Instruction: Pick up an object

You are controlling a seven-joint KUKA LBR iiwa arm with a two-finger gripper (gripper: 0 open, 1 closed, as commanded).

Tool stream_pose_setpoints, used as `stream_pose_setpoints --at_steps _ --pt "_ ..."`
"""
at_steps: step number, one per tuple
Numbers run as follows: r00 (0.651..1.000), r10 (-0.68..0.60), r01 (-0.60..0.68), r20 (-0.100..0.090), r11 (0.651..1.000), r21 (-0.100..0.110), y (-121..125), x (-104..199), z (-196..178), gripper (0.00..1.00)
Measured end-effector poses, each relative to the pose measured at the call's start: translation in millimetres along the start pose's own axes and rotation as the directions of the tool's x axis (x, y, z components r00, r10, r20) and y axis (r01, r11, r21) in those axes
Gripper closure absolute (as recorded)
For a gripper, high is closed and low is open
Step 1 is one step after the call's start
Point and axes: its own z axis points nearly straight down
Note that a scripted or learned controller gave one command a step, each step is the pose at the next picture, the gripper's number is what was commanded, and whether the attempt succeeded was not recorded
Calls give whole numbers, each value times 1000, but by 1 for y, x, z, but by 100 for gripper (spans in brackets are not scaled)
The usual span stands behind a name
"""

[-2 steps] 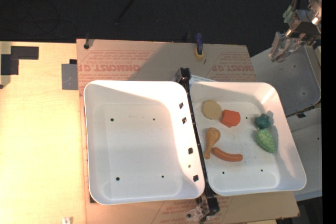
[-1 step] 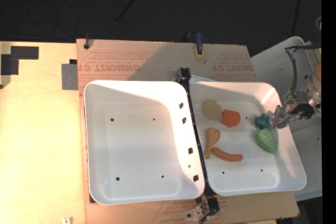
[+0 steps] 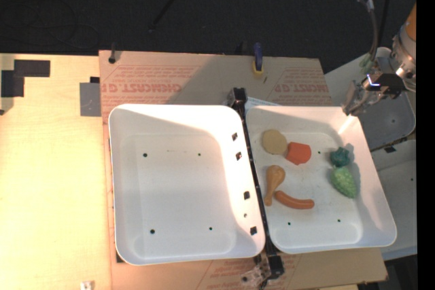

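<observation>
Camera view has the gripper [image 3: 358, 100] hanging just past the right bin's [image 3: 380, 214] far right corner, its grip unreadable from here, while 6 toys crowd that bin: tan disc [image 3: 274, 141], red block [image 3: 298, 153], drumstick [image 3: 273, 181], sausage [image 3: 294, 201], teal lump [image 3: 341, 157], green piece [image 3: 345, 181].

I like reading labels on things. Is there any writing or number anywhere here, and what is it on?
Red print, left patch, on the brown cardboard sheet under the bins: upside down and blurred, too unclear to quote.
Red print, right patch, same cardboard: also upside down, unreadable.
Faint red print on the cardboard's front edge: too small to read.
</observation>
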Motion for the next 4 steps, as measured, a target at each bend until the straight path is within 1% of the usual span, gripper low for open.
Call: stream_pose_setpoints --at_steps 1,2,3,4 --pt "1000 17 -17 -3 1000 25 -96 -43 79 100" --pt "1000 3 -2 0 1000 8 -41 11 35 100" --pt "1000 1 -1 -3 1000 13 14 82 43 100" --pt "1000 11 -11 -2 1000 24 -88 77 75 100"
